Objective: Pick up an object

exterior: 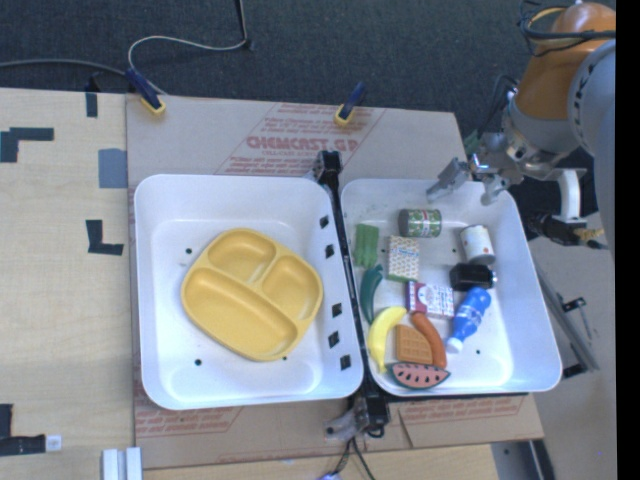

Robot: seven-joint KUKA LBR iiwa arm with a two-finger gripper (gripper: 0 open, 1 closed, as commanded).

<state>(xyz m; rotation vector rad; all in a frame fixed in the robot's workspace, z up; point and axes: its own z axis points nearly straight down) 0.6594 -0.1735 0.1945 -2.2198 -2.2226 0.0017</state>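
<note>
Open gripper (pixel 466 180) above right bin's (pixel 530 298) far edge; yellow plate (pixel 252 293) in left bin (pixel 160 298)

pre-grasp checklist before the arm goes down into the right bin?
1. Gripper open: ok, fingers spread, nothing between them.
2. Gripper clear of objects: ok, it hangs over the right bin's back rim, touching nothing.
3. Isolated target: ok, green can lies apart from its neighbours.
4. Front cluster graspable: not ok, banana, watermelon slice and blue bottle are crowded together.
5. Yellow plate out of the way: ok, in the left bin.
</note>
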